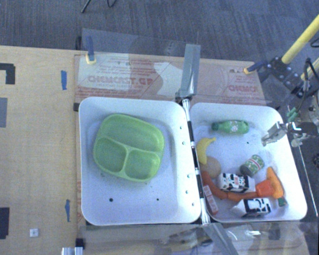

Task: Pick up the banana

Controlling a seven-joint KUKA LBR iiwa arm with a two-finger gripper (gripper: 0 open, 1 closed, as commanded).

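From here, the arm (313, 112) is cut off by the right edge of the frame, so I can't read its fingers. The banana's (204, 149) lower end is hidden behind a tan ball (212, 166). Labels on the two small cartons (234, 181) at lower right are too small to read.

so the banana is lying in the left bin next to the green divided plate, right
Not quite. The camera view shows the banana in the right bin, by its left wall, among the other toy foods. The green divided plate sits by itself in the left bin.
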